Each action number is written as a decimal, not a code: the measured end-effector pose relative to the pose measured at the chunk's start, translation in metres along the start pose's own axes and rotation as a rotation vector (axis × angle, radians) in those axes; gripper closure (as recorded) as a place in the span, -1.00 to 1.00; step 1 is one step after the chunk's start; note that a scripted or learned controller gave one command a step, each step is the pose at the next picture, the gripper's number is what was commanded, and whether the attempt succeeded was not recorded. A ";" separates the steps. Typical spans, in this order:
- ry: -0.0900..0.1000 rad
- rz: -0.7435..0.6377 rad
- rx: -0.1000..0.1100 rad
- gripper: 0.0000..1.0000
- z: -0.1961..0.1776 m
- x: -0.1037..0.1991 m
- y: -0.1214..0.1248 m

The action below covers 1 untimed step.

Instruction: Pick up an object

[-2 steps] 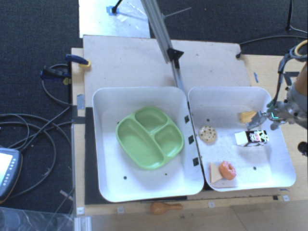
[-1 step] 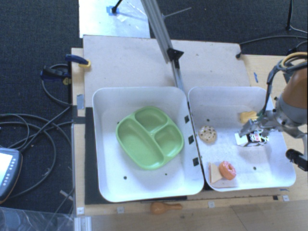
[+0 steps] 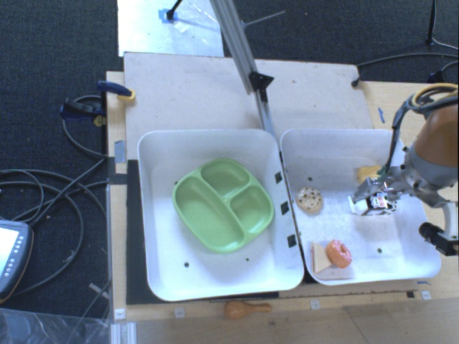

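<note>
My gripper (image 3: 372,202) hangs low over the middle of the right bin (image 3: 401,269), reaching in from the right. A round speckled cookie (image 3: 310,200) lies to its left, apart from it. An orange donut-like piece (image 3: 339,253) rests on a tan slab (image 3: 320,258) near the bin's front. A yellow object (image 3: 368,172) lies just behind the gripper, partly hidden by it. Nothing shows between the gripper's tips.
The left bin (image 3: 161,267) holds a green divided plate (image 3: 224,204). A metal pole (image 3: 237,34) slants down to the ridge between the bins. Cables lie on the floor at left. A tan object (image 3: 247,308) lies on the bench in front of the bins.
</note>
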State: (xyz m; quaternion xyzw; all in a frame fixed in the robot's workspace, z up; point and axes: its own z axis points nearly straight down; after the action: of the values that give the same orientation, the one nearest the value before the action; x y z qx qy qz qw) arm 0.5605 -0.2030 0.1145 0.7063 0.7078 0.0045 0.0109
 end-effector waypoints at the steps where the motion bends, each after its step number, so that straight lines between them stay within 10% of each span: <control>1: 0.015 -0.008 0.000 1.00 -0.010 0.008 0.003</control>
State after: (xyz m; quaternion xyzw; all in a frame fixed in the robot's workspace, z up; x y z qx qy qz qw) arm 0.5634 -0.1951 0.1248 0.7034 0.7107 0.0095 0.0056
